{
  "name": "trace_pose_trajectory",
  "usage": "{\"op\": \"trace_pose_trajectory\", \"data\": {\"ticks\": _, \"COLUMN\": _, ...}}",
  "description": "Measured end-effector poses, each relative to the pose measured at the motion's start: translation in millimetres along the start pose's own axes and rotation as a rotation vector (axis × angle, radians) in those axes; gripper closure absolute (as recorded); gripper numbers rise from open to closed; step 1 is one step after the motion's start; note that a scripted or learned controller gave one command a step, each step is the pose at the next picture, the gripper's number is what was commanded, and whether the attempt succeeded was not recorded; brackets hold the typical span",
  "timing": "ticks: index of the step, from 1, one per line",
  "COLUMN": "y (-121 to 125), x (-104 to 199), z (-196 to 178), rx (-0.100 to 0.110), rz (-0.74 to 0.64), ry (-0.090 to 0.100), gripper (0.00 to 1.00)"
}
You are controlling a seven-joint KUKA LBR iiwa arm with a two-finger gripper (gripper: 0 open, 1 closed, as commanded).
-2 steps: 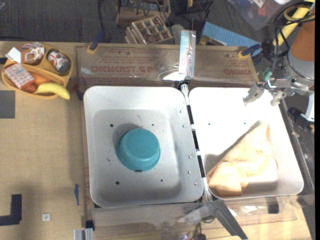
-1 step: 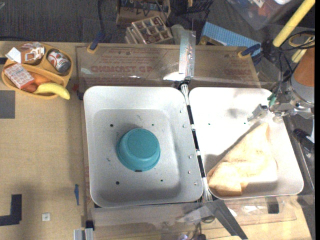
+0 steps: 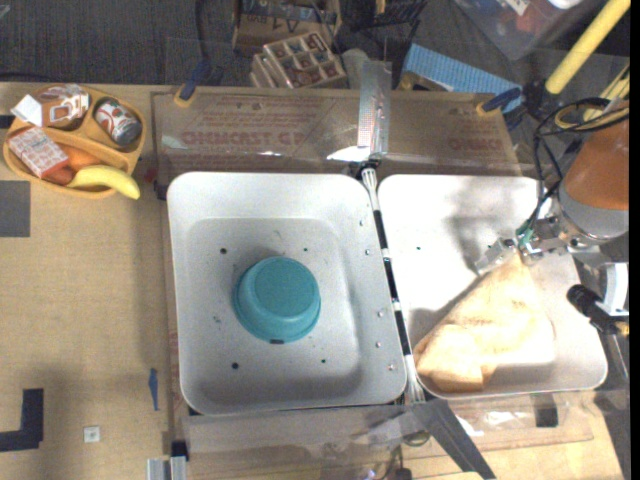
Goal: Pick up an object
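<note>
Overhead slanted view of a wooden bench bearing two shallow white bins side by side. The right bin (image 3: 440,218) holds a tan, wedge-shaped object like a slice of bread or a sponge (image 3: 490,333), lying flat across the bin's near right part, its narrow tip pointing up toward the far right. The gripper (image 3: 515,246) reaches in from the right edge, under the arm's grey body and orange band (image 3: 605,173). It sits at the far tip of the tan wedge, touching or just above it; which of the two cannot be told. Whether the gripper is released or clenched cannot be told either, as that spot is small and blurred.

The left bin (image 3: 200,228) holds a teal bowl (image 3: 278,298), upside down, near its middle, well apart from the gripper. The rims where the two bins meet lie between bowl and wedge.

On the bench at the far left, a yellow tray (image 3: 20,153) carries a banana (image 3: 108,179), a can and small toy food boxes. Beyond the bins lie flattened cardboard (image 3: 260,133), cables and clutter.
</note>
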State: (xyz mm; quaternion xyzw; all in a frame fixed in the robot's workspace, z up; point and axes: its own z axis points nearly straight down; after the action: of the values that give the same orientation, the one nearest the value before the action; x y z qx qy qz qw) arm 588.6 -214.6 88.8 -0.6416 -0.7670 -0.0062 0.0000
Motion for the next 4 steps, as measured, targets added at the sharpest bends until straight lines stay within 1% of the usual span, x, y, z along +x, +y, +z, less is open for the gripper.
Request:
{"op": "trace_pose_trajectory", "data": {"ticks": 1, "y": -1.0, "x": -5.0, "z": -11.2, "rx": -0.002, "rz": 0.004, "ry": -0.01, "gripper": 1.0}}
{"op": "trace_pose_trajectory", "data": {"ticks": 2, "y": 7.2, "x": 61.3, "z": -81.0, "rx": 0.006, "rz": -0.108, "ry": -0.01, "gripper": 1.0}}
{"op": "trace_pose_trajectory", "data": {"ticks": 3, "y": 42.1, "x": 114.0, "z": -129.6, "rx": 0.007, "rz": -0.126, "ry": -0.009, "gripper": 1.0}}
{"op": "trace_pose_trajectory", "data": {"ticks": 4, "y": -5.0, "x": 104.9, "z": -75.3, "rx": 0.009, "rz": -0.125, "ry": -0.008, "gripper": 1.0}}
